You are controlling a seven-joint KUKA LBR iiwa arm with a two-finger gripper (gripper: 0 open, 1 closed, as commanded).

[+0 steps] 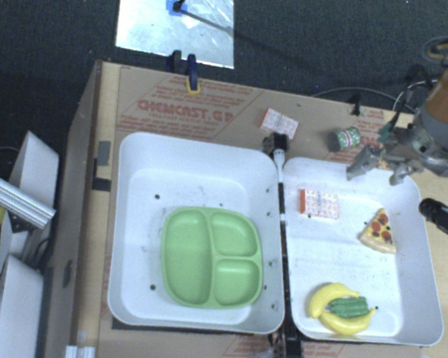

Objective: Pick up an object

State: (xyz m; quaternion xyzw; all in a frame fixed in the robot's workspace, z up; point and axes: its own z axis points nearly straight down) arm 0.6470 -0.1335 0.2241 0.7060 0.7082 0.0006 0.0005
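My gripper [378,170] hangs over the far edge of the right bin [421,266], open, with nothing between its two fingers. In that bin lie a pizza slice toy [378,230] at the right, a small red-and-white packet [320,203] at the far left, and a yellow banana with a green piece on it [342,307] near the front. The pizza slice sits a little in front of the gripper. The left bin [139,171] holds a green divided plate [212,257].
A small green-and-white can [346,138] and a patterned card [279,123] lie on the cardboard behind the bins. A clamp [192,72] stands at the cardboard's far edge. The bins meet at a central divider [279,214].
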